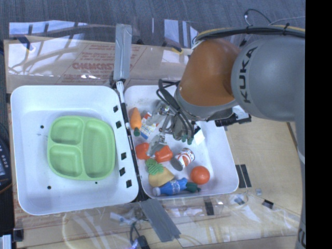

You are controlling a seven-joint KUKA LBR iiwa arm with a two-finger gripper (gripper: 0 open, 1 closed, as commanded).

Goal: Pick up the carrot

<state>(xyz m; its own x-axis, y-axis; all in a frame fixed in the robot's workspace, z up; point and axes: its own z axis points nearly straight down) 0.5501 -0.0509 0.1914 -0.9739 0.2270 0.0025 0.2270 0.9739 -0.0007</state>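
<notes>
Carrot lies in the right bin, close against its left wall near the upper left corner: a short orange piece, blunt at both ends, pointing roughly up and down the view, with a small pale patch at its lower end. Just beside it to the right sits a white, red and blue item too jumbled to name. The gripper hangs over the middle of that bin, near the carrot but apart from it; its metal parts blur into the clutter, so whether the jaws are spread or pressed together cannot be told, and nothing can be seen pinched in them. Lower in the bin lie a red tomato, a red pepper, a yellow piece with a green top, a blue bottle, a small can and an orange ball. The left bin holds a green plate with 3 compartments. Both bins rest on a bench of pale wood, with cardboard behind them and grey carpet beyond.
</notes>
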